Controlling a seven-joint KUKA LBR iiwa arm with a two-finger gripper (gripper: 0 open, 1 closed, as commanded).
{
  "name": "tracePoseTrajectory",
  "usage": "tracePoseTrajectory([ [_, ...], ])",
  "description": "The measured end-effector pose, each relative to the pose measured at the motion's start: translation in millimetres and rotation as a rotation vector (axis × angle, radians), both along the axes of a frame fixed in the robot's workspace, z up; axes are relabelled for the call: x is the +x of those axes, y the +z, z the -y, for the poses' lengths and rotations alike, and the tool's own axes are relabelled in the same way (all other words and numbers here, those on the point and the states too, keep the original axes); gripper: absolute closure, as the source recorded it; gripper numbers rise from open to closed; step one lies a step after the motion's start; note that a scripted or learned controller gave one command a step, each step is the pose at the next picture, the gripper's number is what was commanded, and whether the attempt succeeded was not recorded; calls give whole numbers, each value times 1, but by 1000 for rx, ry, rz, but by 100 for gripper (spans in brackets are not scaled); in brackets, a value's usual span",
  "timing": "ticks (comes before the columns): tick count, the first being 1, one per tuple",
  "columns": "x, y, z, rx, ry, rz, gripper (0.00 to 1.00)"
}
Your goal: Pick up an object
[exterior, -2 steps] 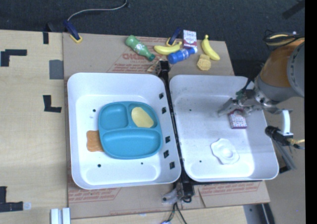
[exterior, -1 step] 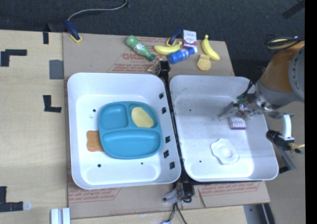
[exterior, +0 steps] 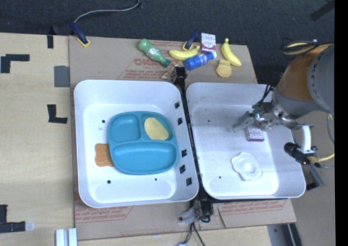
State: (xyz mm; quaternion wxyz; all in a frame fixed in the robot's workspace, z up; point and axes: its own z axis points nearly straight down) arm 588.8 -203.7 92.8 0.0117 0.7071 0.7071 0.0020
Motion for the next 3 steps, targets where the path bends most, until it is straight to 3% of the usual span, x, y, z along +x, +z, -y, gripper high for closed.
tracePoseTrajectory([
  [1, -20, 0, 4, 1, 2, 2, 0],
  [2, -19, 11, 4, 2, 1, 5, 100],
  [3, -31, -1, 19, 11, 3, -1, 100],
])
